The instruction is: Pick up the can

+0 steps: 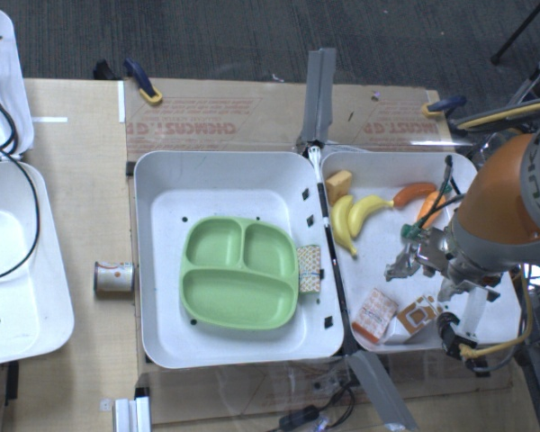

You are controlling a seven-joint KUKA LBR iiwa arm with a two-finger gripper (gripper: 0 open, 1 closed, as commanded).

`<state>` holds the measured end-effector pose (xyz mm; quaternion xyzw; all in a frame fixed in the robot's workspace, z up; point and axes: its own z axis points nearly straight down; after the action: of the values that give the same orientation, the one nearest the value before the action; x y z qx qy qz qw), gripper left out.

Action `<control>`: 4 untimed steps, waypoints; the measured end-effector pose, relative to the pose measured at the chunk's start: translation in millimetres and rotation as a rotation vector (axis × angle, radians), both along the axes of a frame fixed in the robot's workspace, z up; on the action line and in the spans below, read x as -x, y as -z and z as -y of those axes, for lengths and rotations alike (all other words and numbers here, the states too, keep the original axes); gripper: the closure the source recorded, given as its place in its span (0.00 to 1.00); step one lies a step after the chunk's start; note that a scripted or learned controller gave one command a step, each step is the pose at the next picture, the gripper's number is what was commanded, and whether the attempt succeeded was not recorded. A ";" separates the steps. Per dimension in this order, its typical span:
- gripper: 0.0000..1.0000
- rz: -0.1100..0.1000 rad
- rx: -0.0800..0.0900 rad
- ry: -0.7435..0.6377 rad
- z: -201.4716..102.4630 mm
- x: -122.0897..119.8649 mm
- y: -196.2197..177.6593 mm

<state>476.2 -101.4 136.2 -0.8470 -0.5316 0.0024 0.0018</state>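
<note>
The can [114,277] is small and silver with an orange end. It lies on its side on the wooden bench, just outside the left wall of the left bin [146,241]. My gripper [410,261] hangs low over the right bin [378,162], far to the right of the can. It is between the bananas [355,218] and a small brown box [418,314]. Nothing shows in its grasp. The grey arm with its orange band [508,196] comes in from the right.
A green divided plate [241,273] fills much of the left bin, with a checkered sponge [309,268] at its right edge. The right bin also holds a carrot [415,194], a tan block [338,184] and a red-and-white packet [375,316]. Blue clamps [142,80] sit at the bench's back edge.
</note>
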 end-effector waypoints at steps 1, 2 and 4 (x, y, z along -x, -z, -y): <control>0.00 0.002 0.001 -0.043 26.2 -49.4 4.8; 0.00 0.004 0.002 -0.032 82.1 -89.0 -27.6; 0.00 0.005 -0.001 -0.417 106.6 -52.1 25.5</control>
<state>528.3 -208.0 110.6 -0.7187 -0.6953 0.0005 0.0002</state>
